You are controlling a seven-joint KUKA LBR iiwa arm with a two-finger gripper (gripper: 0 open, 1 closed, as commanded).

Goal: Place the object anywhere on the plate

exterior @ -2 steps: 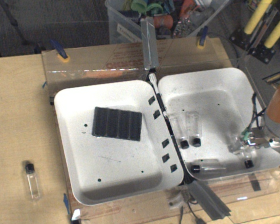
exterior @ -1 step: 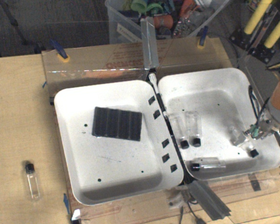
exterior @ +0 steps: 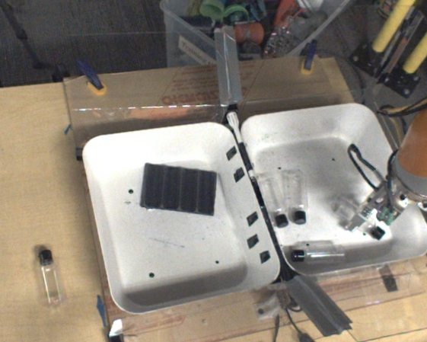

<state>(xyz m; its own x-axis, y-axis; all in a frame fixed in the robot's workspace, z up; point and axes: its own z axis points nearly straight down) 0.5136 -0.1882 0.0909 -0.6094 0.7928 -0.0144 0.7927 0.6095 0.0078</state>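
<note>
A: Working across from the left: a loose vial point(exterior: 49, 275) lies on the bench, outside the bins. The dark plate point(exterior: 179, 189) sits flat in the left bin point(exterior: 120, 292).

B: And what needs moving?

A: Clear vials in the right bin point(exterior: 312, 128): two side by side point(exterior: 286, 196) near the divider, one point(exterior: 315, 252) lying near the front wall.

B: Risks?

A: They look glassy and slick, so I'd expect a slip or a roll, and the one near the wall leaves little room.

B: The arm?

A: The gripper point(exterior: 370, 217) hangs low at the bin's right end, apart from all of them. I can't tell how it's set.
</note>
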